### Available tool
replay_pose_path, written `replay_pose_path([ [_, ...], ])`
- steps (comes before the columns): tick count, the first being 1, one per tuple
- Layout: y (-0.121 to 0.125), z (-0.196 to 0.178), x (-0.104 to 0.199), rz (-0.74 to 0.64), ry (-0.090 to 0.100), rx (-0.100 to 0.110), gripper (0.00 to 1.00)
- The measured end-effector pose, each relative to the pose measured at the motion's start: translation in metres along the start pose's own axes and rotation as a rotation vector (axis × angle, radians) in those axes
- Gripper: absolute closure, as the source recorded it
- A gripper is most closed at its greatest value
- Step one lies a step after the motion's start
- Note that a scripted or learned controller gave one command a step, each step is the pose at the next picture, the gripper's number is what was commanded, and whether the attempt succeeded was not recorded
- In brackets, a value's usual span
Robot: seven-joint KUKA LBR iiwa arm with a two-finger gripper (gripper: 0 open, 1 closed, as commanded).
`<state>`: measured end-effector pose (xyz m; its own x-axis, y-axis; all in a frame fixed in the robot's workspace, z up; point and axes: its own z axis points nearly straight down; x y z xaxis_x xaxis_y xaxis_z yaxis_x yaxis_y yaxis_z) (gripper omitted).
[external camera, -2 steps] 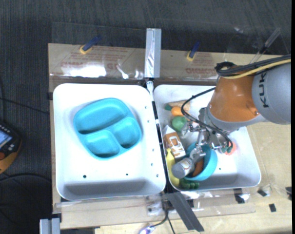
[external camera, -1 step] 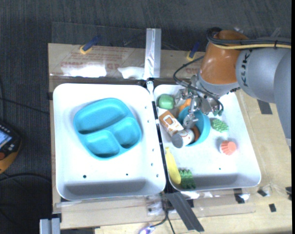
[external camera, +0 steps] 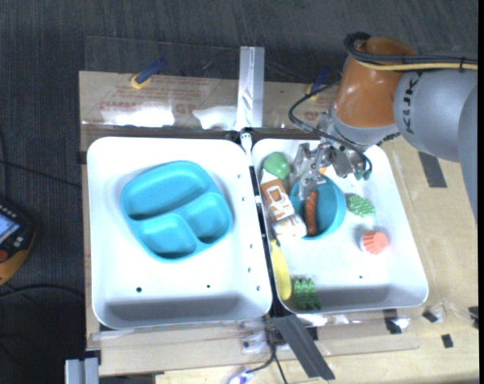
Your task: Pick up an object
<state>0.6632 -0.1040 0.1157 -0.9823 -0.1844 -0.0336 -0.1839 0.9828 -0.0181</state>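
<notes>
My pincer [external camera: 310,173] hangs over the back of the right bin [external camera: 402,282], at the rim of the blue bowl [external camera: 331,208]; whether it is spread or pressed together I cannot tell. A sausage [external camera: 312,210] lies in the bowl just below it. Things crowd the divider side: a green ball [external camera: 276,166], a carton [external camera: 278,202], a banana [external camera: 281,274] and a green block [external camera: 306,294]. A green knobby piece [external camera: 359,206] and a pink one [external camera: 374,242] sit right of the bowl, with bare white floor at the front right corner. The left bin [external camera: 114,286] holds a blue tray [external camera: 176,208], well apart from its walls. Both bins rest on a wooden bench [external camera: 178,94] over dark carpet [external camera: 34,70].
</notes>
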Motion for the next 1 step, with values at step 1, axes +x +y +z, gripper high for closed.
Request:
replay_pose_path([
  [1,0.0013,0.0075,0.0036,-0.001,0.010,-0.003,0.00],
])
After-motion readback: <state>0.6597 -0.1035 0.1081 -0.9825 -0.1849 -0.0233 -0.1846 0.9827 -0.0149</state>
